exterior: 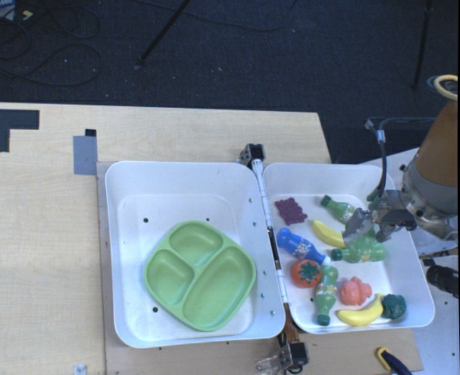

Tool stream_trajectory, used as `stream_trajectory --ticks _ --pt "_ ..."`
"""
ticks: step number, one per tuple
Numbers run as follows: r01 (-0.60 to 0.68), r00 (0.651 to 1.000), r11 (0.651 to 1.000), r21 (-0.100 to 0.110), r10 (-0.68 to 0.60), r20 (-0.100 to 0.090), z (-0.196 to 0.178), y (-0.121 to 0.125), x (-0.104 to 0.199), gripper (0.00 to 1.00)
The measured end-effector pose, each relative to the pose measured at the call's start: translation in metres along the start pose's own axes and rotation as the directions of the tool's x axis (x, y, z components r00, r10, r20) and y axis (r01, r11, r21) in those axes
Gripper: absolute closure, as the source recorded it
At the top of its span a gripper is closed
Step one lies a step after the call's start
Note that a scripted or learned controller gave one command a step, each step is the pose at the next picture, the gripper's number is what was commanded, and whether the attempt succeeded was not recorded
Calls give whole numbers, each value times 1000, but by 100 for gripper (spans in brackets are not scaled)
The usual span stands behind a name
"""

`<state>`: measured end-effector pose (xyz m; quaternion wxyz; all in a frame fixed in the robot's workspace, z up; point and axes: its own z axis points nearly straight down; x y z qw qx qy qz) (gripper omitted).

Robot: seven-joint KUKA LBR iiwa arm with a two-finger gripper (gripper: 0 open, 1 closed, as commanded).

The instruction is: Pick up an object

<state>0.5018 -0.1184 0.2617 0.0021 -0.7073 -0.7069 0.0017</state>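
The right bin [422, 281] holds several toy foods: purple grapes [290, 208], a small green bottle [337, 207], a banana [326, 232], a blue bottle [299, 245], a red tomato [307, 272], a larger green bottle [362, 251], a pink fruit [354, 291], a second banana [360, 314] and a dark green broccoli [394, 306]. My gripper [372, 225] hangs low over the bin's right half, just above the larger green bottle. Its two grey fingers [357, 223] stand apart, open, with nothing between them.
The left bin [111, 209] holds a light green divided plate [201, 274]. Another green bottle [324, 301] stands by the tomato. A clamp [253, 155] sits where the bins meet at the back. The arm's orange band [444, 151] rises at the right edge.
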Motion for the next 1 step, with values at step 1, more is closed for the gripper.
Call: stream_trajectory --ticks 1 --pt "2 1000 1000 0 -2 0 13 37 34 100"
